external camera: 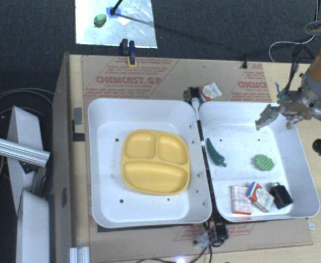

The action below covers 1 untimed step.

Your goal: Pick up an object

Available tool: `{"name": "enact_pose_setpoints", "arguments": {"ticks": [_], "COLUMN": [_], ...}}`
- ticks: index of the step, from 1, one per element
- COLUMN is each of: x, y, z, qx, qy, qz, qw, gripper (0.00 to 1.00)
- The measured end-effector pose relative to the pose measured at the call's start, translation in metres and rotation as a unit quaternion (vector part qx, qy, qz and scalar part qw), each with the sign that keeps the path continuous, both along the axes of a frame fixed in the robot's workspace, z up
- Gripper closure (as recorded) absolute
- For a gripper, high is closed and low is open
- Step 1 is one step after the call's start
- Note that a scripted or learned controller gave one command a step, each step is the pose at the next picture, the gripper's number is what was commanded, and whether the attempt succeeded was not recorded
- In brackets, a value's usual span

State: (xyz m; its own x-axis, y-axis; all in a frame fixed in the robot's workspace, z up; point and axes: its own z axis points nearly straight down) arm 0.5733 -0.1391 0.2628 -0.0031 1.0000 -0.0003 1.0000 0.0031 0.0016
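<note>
Right bin, pick pending.
Grey two-finger gripper (275, 116) hung at frame right, fingers spread, ungrasping; small green knobbly round object (264, 162) judged light, stiff, best pinched across its middle.

Two bins sit side by side on the tabletop (149, 73). A divided plate (155, 162) lies in the left bin (103, 147). In the right bin (300, 163), a pepper (216, 153) lies near the left wall, a round scrubber (264, 162) to its right, and two small packets (251, 198) and a dark block (281, 195) along the front edge. The gripper (278, 116) hangs over the bin's back right part.
</note>
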Motion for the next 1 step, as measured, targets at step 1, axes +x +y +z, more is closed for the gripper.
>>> {"name": "enact_pose_setpoints", "arguments": {"ticks": [1], "x": [-0.0592], "y": [-0.0314], "z": [-0.0723], "qx": [-0.0003], "qy": [0.001], "qz": [-0.001], "qw": [1.0], "gripper": [0.0]}}
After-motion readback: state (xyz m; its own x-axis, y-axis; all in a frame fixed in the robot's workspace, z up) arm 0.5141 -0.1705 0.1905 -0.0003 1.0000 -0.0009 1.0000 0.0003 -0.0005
